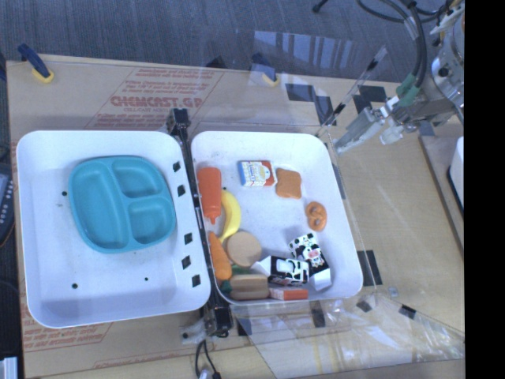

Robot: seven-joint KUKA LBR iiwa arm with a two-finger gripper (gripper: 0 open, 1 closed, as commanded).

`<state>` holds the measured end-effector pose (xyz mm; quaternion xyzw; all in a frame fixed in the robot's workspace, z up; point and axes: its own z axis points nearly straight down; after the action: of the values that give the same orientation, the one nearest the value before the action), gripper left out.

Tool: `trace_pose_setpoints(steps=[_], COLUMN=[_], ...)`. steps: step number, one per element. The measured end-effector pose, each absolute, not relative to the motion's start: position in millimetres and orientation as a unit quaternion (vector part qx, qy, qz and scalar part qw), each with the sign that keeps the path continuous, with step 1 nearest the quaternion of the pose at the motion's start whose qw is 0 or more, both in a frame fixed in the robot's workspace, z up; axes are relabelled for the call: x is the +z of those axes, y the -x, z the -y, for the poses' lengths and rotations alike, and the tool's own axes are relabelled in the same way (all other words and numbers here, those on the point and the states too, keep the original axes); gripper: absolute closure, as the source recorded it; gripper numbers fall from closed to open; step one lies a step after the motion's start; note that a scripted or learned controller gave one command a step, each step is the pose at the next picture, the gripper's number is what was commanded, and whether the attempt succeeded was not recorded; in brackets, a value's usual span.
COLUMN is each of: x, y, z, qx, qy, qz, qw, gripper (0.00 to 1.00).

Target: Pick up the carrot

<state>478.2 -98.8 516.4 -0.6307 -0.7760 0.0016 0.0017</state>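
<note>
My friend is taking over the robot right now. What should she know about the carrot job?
Gripper: above the right bin's far right corner, holding nothing.
Carrot: lying in the right bin by its left wall, beside the banana and a round tan piece, below the orange bottle.
Done: nothing yet.
Left: reach across, grasp the carrot, lift it.

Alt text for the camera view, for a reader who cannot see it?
The gripper hangs above the right bin's far right corner, away from the carrot lying at that bin's near left among toy foods. A blue divided plate sits in the left bin.
</note>
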Motion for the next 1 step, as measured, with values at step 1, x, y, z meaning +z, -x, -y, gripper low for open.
trace_pose_setpoints(steps=[1], x=[535.8], y=[-511.6], z=[131.7], qx=[0.0040], qy=[0.763], qz=[0.646], qw=[0.000], gripper=[0.00])
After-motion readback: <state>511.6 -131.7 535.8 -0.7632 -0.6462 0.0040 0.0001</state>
